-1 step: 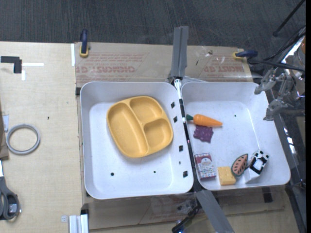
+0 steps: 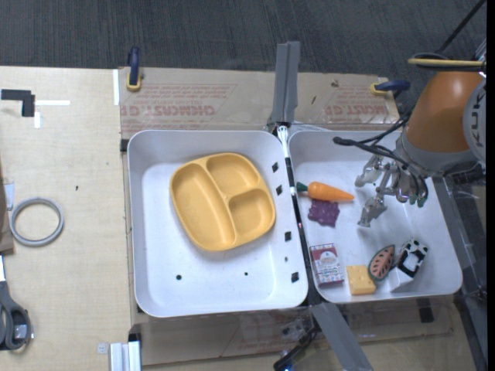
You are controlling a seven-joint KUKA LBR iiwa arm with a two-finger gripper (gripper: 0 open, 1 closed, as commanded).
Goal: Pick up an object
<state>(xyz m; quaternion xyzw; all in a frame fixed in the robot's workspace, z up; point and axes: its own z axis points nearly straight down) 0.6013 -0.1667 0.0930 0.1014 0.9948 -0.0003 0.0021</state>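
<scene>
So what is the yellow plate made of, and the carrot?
The yellow plate looks like plastic: one even color, smooth molded dividers, a soft sheen. The carrot seems a toy, likely plastic or rubber; its orange is flat and uniform with a tidy green tip. Its exact material is hard to tell at this size.

Far to the left of the jaws, a grey tape ring [image 2: 13, 222] lies flat on the pale counter [image 2: 69, 153], with scissors [image 2: 11, 323] nearer the camera. The white left bin [image 2: 209, 284] sits left of the jaws, and the right bin [image 2: 437, 242] lies beneath them. Behind the jaws, cardboard [image 2: 193, 103] carries a blue clamp [image 2: 134, 59] and a grey upright bar [image 2: 286, 83].
</scene>
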